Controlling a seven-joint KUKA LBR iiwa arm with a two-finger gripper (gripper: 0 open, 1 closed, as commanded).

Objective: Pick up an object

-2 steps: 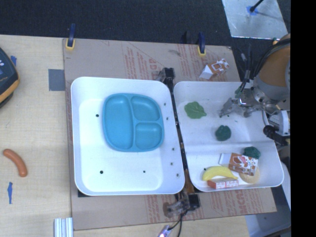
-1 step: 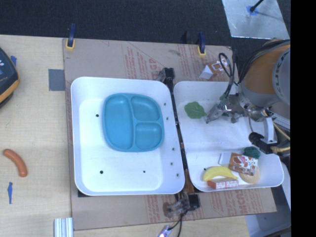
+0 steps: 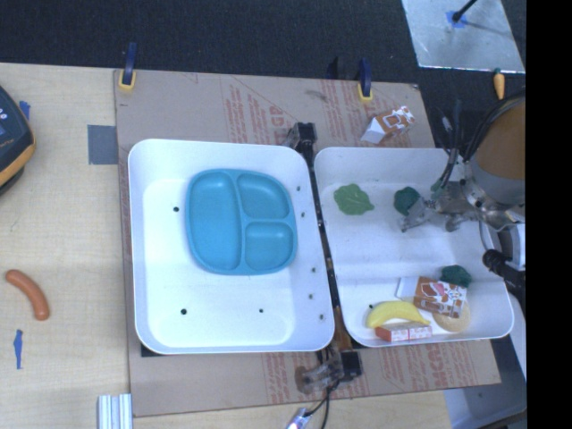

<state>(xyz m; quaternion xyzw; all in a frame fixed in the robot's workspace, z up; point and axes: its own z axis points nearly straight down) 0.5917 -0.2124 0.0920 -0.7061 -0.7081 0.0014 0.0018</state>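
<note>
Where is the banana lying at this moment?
The banana lies in the right bin, near its front edge, beside a small red-and-white box and a snack packet.

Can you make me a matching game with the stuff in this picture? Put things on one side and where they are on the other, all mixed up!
Things:
1. blue divided plate
2. banana
3. sausage
4. green leaf

Places:
A. on the bare bench, left of both bins
B. in the left bin
C. near the front edge of the right bin
D. near the back left of the right bin

Right pairs: 1-B, 2-C, 3-A, 4-D
</note>
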